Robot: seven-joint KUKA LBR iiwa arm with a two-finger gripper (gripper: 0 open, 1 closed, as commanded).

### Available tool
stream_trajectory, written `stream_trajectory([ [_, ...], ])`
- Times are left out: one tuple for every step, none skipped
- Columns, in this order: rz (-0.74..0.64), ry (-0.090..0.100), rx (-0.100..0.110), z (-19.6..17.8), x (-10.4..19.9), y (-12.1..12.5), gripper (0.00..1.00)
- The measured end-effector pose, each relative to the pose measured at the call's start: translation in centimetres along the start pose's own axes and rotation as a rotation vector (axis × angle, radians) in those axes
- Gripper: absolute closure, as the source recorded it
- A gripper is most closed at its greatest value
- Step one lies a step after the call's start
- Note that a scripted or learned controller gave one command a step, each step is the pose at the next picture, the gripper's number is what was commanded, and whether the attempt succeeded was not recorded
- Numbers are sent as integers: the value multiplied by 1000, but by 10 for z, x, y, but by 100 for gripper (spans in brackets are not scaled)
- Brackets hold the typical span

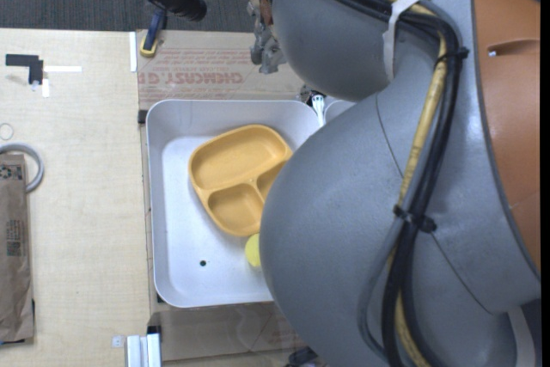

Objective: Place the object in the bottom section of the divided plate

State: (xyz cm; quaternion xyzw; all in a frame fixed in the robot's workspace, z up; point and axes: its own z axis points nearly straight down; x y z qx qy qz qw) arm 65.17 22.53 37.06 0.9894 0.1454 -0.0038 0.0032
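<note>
A yellow divided plate (236, 176) and a small yellow object (252, 251) are held in the white bin (168, 271). The pincer's state cannot be told.

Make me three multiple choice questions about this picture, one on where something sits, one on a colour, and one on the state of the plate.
1. Where does the divided plate lie?
A. In the white bin
B. On the wooden bench top
C. On the cardboard sheet

2. What colour is the small round object at the plate's near edge?
A. Red
B. Yellow
C. Blue

3. What do the visible sections of the plate hold?
A. A pile of objects
B. A liquid
C. Nothing

Answers:
1. A, since the bin's white walls surround the plate on the sides in view.
2. B, since the rounded bit peeking out beside the grey arm is pale yellow.
3. C, since the compartments in view show only bare orange-yellow surface; the arm covers the plate's right part.
</note>
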Motion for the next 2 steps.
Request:
stream_trajectory([
  [5, -5, -2, -7, 1, 3, 100],
  [10, -11, -5, -13, 1, 6, 100],
])
